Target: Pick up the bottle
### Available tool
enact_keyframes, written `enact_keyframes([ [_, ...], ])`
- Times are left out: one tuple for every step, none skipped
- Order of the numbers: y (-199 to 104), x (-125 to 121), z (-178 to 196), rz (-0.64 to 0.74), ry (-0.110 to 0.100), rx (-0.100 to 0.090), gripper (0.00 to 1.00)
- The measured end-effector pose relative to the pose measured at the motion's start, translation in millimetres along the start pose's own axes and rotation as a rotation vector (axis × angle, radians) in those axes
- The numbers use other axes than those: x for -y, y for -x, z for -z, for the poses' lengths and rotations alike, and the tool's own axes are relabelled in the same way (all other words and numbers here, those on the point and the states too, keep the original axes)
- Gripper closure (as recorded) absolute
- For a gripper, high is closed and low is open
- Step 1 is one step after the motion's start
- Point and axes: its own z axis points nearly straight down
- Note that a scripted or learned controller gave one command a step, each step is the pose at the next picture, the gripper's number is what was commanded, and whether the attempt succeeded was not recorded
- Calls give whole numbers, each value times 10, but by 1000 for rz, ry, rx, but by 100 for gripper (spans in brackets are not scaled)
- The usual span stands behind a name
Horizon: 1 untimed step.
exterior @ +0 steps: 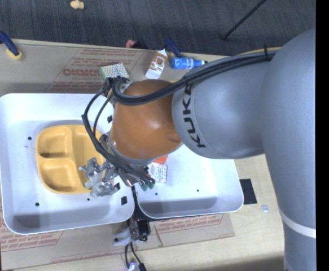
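Observation:
A small blue bottle (185,63) lies on its side on the cardboard behind the bins, partly hidden by the arm's cables. My gripper (100,178) hangs low over the left bin (12,151), at the right edge of a yellow compartment tray (60,157), far from the bottle. I see nothing held in it. The orange wrist band and the grey arm cover the middle of both bins.
A white and brown carton (156,64) and a green patterned packet (114,70) lie near the bottle. A red and white packet (159,173) peeks out under the wrist in the right bin (209,196). Blue clamps (7,44) grip the cardboard's back edge.

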Motion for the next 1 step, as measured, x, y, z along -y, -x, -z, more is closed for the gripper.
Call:
enact_keyframes([
  [424,-420,84,310,-1,5,100],
])
